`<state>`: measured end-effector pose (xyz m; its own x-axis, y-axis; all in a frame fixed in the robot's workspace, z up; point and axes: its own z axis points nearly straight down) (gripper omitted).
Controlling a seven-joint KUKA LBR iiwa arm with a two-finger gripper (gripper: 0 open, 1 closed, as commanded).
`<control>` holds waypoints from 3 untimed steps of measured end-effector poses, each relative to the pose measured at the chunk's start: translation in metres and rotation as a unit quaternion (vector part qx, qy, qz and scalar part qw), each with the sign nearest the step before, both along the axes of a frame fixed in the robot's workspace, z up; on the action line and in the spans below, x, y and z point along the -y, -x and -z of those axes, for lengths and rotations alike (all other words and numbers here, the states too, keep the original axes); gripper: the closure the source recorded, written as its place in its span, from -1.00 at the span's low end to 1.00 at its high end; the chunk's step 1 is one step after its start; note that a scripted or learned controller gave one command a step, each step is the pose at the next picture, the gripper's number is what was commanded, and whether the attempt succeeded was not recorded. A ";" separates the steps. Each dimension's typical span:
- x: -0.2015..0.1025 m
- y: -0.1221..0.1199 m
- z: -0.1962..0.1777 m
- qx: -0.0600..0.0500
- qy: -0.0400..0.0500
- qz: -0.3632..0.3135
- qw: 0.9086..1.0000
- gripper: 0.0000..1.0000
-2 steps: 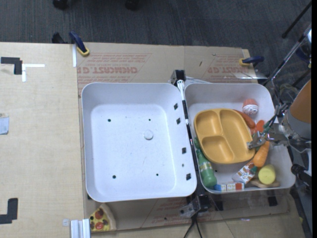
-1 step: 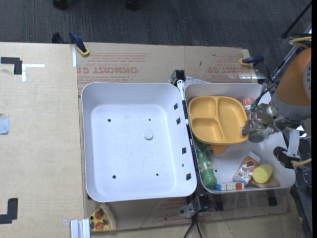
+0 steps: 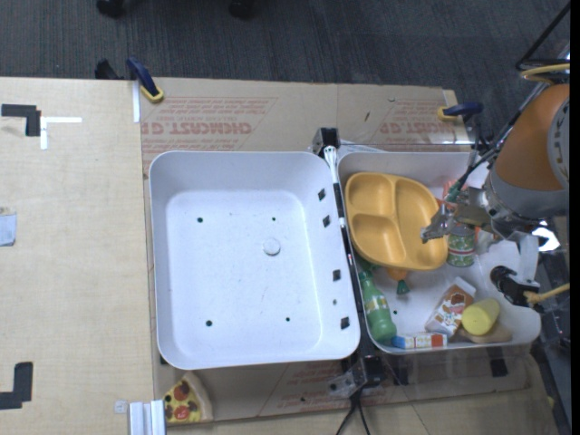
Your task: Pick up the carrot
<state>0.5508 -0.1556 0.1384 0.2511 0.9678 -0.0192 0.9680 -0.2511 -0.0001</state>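
Carrot peeks out at plate's 6 o'clock — likely light, stiff, slick; pinch across the exposed end. Gripper opening — cannot tell.

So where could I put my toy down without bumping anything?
The left white bin has a wide bare floor between its four walls. The right white bin is crowded: a yellow divided plate, a green plastic bottle, a yellow lemon, small cartons and the gripper take its room.
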 end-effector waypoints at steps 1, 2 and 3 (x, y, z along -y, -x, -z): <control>0.043 -0.046 0.044 0.002 -0.008 -0.083 0.997 -1.00; 0.017 -0.003 0.044 0.003 -0.007 -0.039 0.999 -1.00; 0.037 -0.064 0.046 0.003 -0.008 0.060 0.998 -1.00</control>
